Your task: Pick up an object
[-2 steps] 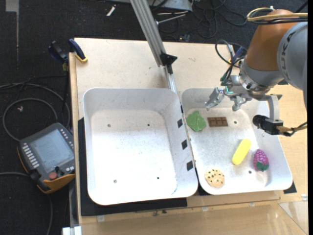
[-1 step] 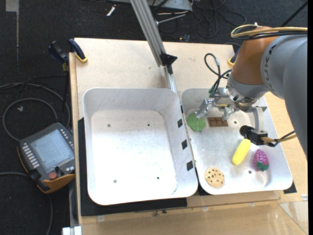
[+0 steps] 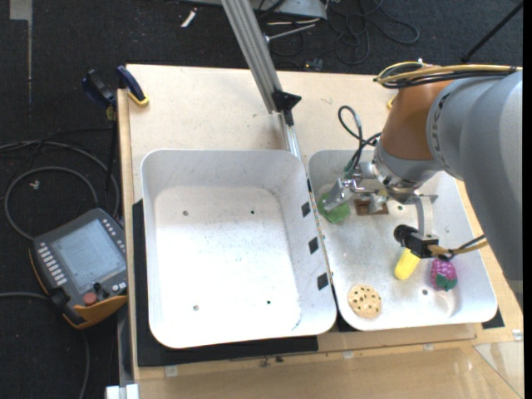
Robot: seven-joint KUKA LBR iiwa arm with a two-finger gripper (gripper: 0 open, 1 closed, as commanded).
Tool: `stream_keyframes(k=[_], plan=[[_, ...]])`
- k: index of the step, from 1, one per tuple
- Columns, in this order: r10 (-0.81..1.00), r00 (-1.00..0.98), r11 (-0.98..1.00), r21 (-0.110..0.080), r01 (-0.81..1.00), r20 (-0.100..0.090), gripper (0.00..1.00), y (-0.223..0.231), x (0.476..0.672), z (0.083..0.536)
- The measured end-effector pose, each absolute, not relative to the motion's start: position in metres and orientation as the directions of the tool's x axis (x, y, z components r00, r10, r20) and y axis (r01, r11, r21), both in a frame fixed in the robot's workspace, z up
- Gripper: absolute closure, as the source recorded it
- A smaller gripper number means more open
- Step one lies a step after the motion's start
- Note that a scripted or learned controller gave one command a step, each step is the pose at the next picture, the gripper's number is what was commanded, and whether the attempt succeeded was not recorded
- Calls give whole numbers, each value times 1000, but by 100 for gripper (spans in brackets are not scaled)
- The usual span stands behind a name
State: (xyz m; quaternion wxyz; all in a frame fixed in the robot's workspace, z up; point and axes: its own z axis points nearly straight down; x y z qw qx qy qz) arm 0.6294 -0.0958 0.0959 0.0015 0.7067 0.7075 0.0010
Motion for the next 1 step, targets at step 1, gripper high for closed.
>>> stream_keyframes(k=[1], plan=[[1000,2,-2,13,1000,-8,100,-100,631,111]])
